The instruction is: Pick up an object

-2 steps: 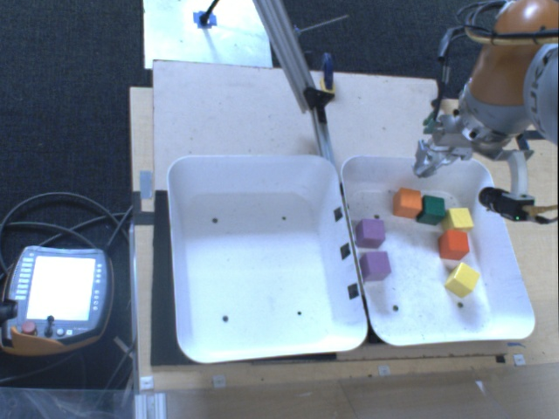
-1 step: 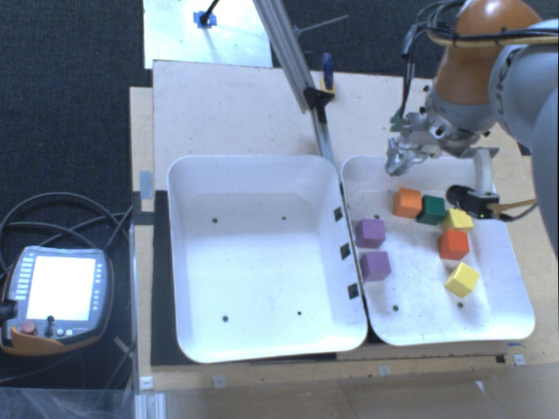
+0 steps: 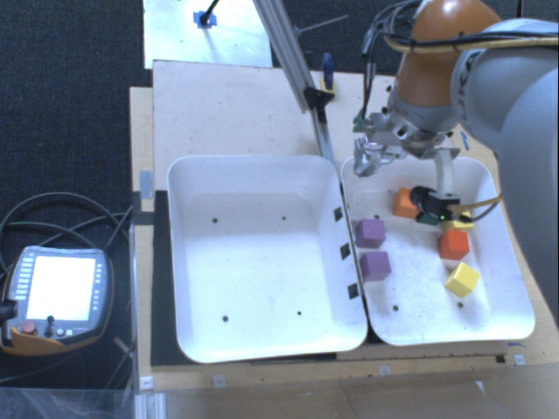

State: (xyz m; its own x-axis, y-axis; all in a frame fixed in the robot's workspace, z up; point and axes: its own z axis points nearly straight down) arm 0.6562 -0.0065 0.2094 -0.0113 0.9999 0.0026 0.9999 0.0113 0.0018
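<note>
Camera view looks down on dark carpet [image 3: 70, 77] surrounding a pale wooden bench [image 3: 227, 103]. The bench's far edge meets a lighter panel at the top of the frame. The grey arm [image 3: 515, 85] comes in from the right, and most of it is cut off by the frame edge. Its orange band sits above the wrist.

Two shallow white bins lie side by side and touching. The left bin [image 3: 183, 182] is the wider of the two. The right bin [image 3: 515, 312] has its far rim partly covered by the arm. A teach pendant [image 3: 57, 291] rests on the carpet to the left with its cables looped behind it. A slanted metal pole [image 3: 284, 37] runs down to the seam between the bins.

The gripper [image 3: 371, 157] hangs over the right bin's far left corner, and glare and blur make it impossible to tell whether it is open or closed; nothing is seen in its grasp.

All the blocks lie in the right bin. Two purple cubes [image 3: 370, 231] [image 3: 376, 264] sit near the left wall, one just behind the other. A red-orange cube [image 3: 453, 244] and a yellow cube [image 3: 462, 278] sit towards the right. An orange block [image 3: 403, 203], farther back, is partly hidden by robot hardware.
</note>
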